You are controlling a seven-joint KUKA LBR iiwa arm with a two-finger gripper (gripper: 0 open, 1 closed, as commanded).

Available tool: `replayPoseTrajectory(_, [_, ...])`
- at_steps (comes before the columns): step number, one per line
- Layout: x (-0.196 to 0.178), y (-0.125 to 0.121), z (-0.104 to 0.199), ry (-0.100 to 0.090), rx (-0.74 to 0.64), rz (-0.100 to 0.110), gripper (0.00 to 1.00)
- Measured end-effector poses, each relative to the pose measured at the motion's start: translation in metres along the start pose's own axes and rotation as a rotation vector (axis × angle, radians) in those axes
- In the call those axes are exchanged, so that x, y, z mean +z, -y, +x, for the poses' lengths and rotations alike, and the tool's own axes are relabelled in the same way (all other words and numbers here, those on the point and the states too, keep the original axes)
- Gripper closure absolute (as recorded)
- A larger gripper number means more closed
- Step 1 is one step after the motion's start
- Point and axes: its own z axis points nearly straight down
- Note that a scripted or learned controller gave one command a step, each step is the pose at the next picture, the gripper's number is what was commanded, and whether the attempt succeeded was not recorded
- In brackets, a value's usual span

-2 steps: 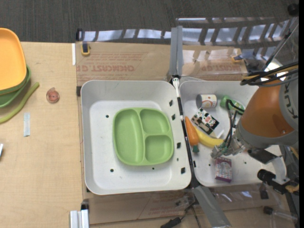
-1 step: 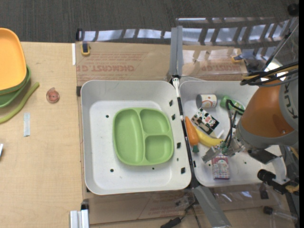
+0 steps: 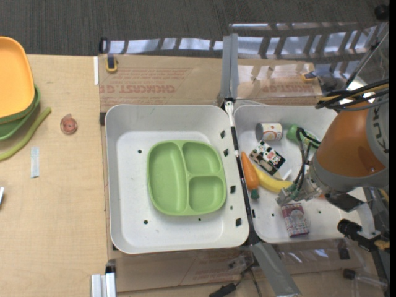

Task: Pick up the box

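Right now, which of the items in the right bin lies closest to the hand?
The pinkish box, lying flat just below the hand. The banana, carrot and black-and-white packet sit farther left.

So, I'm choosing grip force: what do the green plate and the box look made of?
Green plate: likely moulded plastic, matte, uniform colour and rounded dividers. Box: probably printed cardboard or a thin carton, flat with graphics; too small to be sure.
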Motion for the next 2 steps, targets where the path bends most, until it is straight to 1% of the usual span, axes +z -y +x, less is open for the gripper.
replayPoseTrajectory(1, [0.000,0.000,0.000,0.000,0.000,0.000,0.00])
replayPoseTrajectory(2, [0.017,0.008,-0.023,0.000,0.038,0.000,0.00])
